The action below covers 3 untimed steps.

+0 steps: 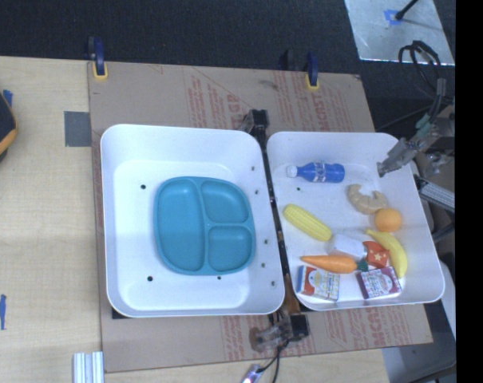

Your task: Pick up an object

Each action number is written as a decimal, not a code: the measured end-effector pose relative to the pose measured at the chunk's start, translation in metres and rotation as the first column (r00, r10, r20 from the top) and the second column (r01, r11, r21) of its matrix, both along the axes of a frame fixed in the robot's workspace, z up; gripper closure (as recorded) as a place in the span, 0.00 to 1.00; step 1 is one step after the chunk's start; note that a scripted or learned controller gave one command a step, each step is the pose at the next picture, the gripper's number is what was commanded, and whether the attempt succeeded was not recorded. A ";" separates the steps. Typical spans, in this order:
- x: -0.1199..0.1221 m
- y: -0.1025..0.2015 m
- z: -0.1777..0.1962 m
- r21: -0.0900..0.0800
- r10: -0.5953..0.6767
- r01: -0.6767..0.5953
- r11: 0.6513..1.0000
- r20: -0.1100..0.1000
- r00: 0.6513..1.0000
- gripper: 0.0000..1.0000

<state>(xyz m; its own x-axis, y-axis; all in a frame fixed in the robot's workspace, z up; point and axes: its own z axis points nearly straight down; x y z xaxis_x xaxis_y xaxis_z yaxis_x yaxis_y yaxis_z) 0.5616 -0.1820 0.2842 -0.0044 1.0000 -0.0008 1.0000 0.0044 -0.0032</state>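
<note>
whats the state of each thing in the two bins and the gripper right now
blue bottle: lying on its side, right bin
corn cob: lying flat, right bin
carrot: lying flat, tip toward the left
banana: lying beside the orange
orange: resting in the right bin
blue divided plate: flat in the left bin, compartments bare
gripper: over the right bin's upper right corner, holding nothing visible

The wooden bench [41, 230] bears a cardboard sheet [185, 94] under two white bins [117, 214].
</note>
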 end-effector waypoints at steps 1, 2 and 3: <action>-0.003 -0.030 -0.099 0.000 0.000 0.000 1.000 -0.002 1.000 0.00; -0.052 -0.030 -0.193 0.001 0.001 -0.001 1.000 -0.002 1.000 0.00; -0.024 0.014 -0.192 0.000 0.002 -0.002 1.000 0.002 1.000 0.00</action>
